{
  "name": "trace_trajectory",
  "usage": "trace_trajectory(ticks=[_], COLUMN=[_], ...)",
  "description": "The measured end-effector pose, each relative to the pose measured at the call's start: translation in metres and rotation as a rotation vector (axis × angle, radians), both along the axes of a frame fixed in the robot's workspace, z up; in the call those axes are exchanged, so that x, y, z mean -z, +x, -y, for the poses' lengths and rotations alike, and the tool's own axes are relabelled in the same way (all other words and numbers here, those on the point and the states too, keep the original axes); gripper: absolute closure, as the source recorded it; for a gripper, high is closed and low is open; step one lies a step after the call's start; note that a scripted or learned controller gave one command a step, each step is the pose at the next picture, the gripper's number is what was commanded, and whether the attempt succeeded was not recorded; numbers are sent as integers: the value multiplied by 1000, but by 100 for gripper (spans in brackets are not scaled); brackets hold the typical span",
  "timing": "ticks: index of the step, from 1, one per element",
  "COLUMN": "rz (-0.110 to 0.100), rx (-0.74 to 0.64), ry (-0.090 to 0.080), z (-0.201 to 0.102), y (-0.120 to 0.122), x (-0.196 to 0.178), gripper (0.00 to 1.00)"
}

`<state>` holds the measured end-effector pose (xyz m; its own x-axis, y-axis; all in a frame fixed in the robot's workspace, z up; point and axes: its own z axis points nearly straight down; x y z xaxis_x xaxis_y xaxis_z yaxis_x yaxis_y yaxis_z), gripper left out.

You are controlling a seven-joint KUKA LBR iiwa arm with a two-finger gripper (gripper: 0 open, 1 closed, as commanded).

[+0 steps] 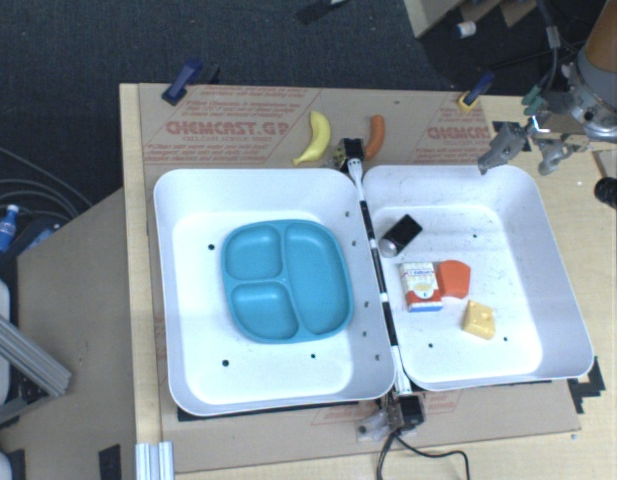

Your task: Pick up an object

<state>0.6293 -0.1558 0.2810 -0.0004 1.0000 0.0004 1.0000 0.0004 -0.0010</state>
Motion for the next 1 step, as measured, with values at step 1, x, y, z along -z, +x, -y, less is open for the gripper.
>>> trace_trajectory(ticks=[1], rz=[-2], rx=[0], ry=[1], z=[-20], y=[15], x=[121], gripper=[0])
